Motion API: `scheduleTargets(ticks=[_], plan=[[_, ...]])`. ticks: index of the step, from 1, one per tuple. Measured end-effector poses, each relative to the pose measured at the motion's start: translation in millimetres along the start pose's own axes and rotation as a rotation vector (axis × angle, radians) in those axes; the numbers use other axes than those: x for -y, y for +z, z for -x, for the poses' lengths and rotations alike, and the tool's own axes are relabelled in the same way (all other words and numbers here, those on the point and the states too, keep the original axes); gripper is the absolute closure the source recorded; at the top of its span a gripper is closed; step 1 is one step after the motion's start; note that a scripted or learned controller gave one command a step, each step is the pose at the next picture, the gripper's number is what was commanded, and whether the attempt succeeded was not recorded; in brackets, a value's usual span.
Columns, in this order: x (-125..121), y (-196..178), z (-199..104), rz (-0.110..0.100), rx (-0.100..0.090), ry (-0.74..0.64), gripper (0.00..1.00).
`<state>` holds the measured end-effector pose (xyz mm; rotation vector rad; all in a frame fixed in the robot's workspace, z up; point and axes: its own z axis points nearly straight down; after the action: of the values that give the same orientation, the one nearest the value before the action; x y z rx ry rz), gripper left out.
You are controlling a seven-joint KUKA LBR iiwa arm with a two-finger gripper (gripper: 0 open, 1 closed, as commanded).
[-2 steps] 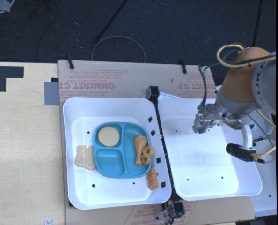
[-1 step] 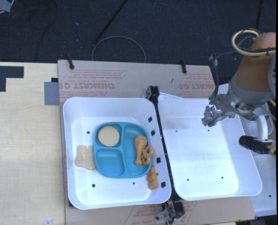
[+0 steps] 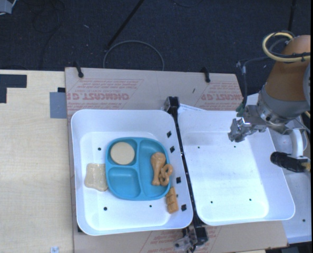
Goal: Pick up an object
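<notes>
My gripper (image 3: pixel 237 132) hangs over the far part of the right bin (image 3: pixel 235 204), with nothing seen in it. All the objects lie in the left bin (image 3: pixel 88 215). A blue divided tray (image 3: pixel 129 186) there holds a round tan disc (image 3: pixel 122 153) and a tan twisted pretzel-like piece (image 3: pixel 160 168). A pale bread-like slice (image 3: pixel 96 177) rests against the tray's left edge. A small tan chunk (image 3: pixel 171 200) lies off the tray's right front corner, close to the divider.
A black divider (image 3: pixel 180 162) runs between the two bins. Cardboard (image 3: pixel 125 91) lies under and behind the bins. The grey arm with its orange band (image 3: pixel 291 67) comes in from the right.
</notes>
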<state>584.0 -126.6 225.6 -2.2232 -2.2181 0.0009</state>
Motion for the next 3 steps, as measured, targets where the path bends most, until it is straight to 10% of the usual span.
scheduleTargets(ticks=[3], plan=[[-10.2, -21.2, -168.3, -0.001, -0.001, -0.007, 1.0]])
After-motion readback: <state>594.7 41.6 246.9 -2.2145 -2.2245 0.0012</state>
